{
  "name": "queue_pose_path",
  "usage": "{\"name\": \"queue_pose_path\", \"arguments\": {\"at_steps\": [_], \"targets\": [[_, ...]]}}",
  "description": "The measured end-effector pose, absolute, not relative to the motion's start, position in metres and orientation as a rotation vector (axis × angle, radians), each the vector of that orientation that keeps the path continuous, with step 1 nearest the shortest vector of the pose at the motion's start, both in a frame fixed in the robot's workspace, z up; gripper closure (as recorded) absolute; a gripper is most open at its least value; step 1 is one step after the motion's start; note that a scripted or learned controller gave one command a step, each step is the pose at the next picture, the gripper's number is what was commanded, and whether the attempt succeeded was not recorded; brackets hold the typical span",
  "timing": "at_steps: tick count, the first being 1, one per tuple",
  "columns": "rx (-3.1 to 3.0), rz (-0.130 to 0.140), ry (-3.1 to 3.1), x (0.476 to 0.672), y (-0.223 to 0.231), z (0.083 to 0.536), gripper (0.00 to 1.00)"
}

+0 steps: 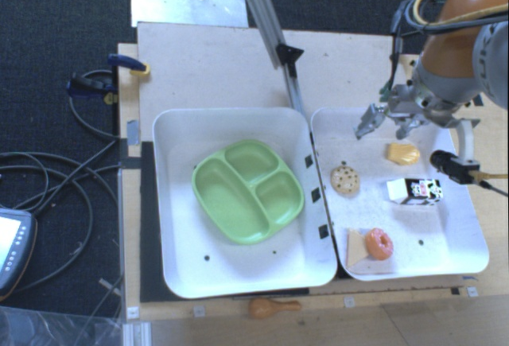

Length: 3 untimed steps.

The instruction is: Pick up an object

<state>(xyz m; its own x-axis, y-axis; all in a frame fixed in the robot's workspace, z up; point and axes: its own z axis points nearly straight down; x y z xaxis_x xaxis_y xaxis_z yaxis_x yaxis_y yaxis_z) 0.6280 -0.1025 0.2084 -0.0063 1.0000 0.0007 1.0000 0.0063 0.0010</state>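
Bins: two, white, shallow, side by side on the bench. The left bin (pixel 171 257) lies well away from the fingers; the right bin (pixel 469 245) lies under and below them

Left bin contents: one green divided plate (pixel 248 190), three compartments, well apart from the fingers

Right bin contents, five items:
- one yellow-orange lump (pixel 403 153), nearest the fingers, just below them in the view and between the two tips, apart from both
- one round cookie (pixel 345 179) with dark chips, below the left-hand fingertip, near the bin's inner wall
- one small black-and-white carton (pixel 414 191), lying on its side, below the lump and farther from the fingers
- one pink-orange doughnut (pixel 379 243), far from the fingers at the bin's near end
- one tan wedge (pixel 355 248), touching the doughnut on its side toward the left bin

Outside the bins: one brown pear-shaped object (pixel 273 306) on the bench front edge, well apart from the fingers

Arm: one, grey with an orange band, entering at the upper right and bending down over the far end of the right bin. Gripper (pixel 390 124): one, two fingers (pixel 367 122) spread apart with nothing between them, tips pointing down toward the bin floor, whether touching it cannot be told
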Motion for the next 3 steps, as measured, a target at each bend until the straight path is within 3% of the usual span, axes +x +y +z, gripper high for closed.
{"name": "queue_pose_path", "arguments": {"at_steps": [1,3], "targets": [[2.215,0.002,2.227,0.628,-0.103,0.209,0.0],[2.223,-0.004,2.223,0.611,-0.112,0.107,0.0]]}}
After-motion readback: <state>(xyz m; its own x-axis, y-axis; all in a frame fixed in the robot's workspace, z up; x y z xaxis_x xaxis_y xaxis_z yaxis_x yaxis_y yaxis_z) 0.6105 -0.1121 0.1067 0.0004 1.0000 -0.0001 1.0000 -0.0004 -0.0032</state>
